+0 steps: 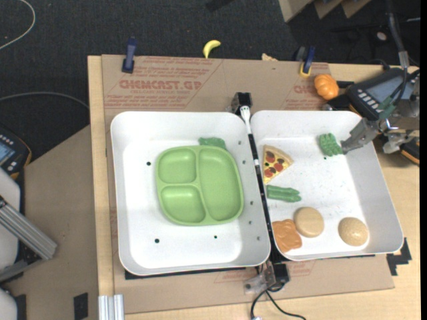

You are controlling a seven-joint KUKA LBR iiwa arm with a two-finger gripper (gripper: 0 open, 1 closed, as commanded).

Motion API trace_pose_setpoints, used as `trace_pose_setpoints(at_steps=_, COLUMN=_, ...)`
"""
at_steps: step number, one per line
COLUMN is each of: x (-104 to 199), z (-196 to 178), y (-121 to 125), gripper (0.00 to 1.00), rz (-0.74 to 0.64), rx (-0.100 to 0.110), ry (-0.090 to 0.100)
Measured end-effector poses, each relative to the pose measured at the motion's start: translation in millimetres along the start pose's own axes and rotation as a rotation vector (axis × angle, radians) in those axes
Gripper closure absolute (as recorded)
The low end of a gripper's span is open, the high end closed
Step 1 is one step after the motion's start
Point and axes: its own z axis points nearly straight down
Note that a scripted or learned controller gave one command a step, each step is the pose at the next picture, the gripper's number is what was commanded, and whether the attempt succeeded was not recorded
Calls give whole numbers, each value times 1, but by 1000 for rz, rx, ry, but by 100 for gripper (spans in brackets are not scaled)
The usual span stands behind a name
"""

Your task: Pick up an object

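Seen from above, the gripper (351, 141) reaches in from the right edge of the frame, its tip just beside a green toy (329, 144) in the upper part of the right bin (373, 192); whether it is spread or pressed together cannot be told. Lower in that bin lie a pizza slice (275, 163), a green pod (283, 193), an orange piece (285, 235) and two tan buns (309, 221). The left bin (133, 179) carries a green divided plate (199, 184) on the cardboard-covered worktop (167, 85).
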Motion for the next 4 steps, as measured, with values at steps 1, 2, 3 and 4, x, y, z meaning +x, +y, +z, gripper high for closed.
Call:
trace_pose_setpoints(at_steps=1, x=-5, z=-5, y=3, gripper=100, rz=6, rx=2, ry=-3)
trace_pose_setpoints(at_steps=2, x=5, z=51, y=49, gripper=100, rz=5, rx=12, ry=-1)
trace_pose_setpoints(at_steps=3, x=83, z=30, y=66, gripper=100, rz=-1, rx=3, ry=0)
trace_pose_setpoints(at_steps=4, x=185, z=-15, y=11, gripper=100, rz=-4, rx=3, ry=2)
